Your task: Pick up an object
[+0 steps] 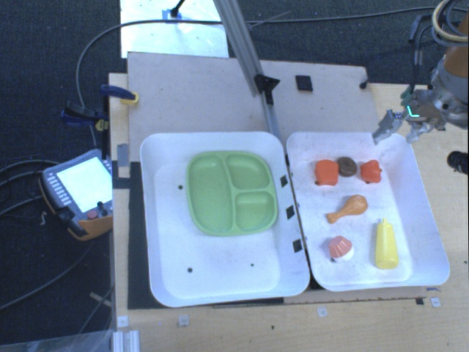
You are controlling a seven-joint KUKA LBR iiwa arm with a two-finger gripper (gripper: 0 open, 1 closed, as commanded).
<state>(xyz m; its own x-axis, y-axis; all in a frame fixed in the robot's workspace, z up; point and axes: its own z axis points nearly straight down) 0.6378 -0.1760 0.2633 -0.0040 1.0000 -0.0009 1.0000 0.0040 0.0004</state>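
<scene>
- Claw (401, 128): at the upper right, over the top right corner of the right bin (425, 196). Its two fingers are spread apart with nothing between them; one finger (385, 127) points down-left toward the bin's rim.
- Arm (448, 64): grey, entering from the right edge above the claw.
- Right bin contents, all lying well apart from the claw:
- an orange block (326, 172), a dark brown round piece (346, 166) and a red-orange piece (371, 171) in a row near the top, close beside one another;
- a toy chicken drumstick (347, 209) in the middle, tilted, thick end to the upper right;
- a yellow bottle (386, 245) at the lower right, lying lengthwise with its cap toward the top;
- a small pink and white piece (340, 248) just left of the bottle.
- Left bin (165, 270): holds a green divided plate (232, 192) with three compartments, set toward the upper middle.
- Counter (322, 108): a pale board behind both bins, bearing a small black square (304, 83).
- A handheld control unit (79, 191) with a lit screen lies on the dark floor at left.
</scene>
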